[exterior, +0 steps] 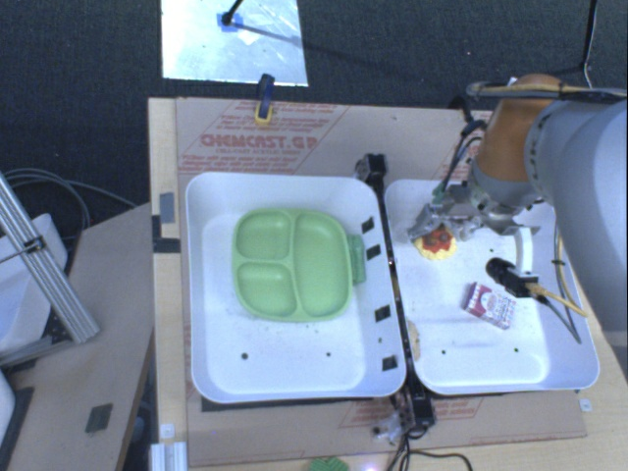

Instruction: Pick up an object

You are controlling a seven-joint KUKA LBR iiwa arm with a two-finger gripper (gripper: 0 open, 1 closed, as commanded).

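Observation:
My gripper [435,226] hangs low over the back left part of the right bin [559,361]. Directly under it and partly covered by it is a small yellow and red object [438,246] on the bin floor. A small maroon and white box [489,305] lies flat near the middle of the same bin, in front and to the right of the gripper. From this angle I cannot see whether the gripper touches the yellow object.
The left bin [211,361] holds a green divided plate [292,264] in its middle. A black divider strip [385,263] runs between the two bins. The grey arm with its orange band [510,140] reaches in over the right bin's back right corner.

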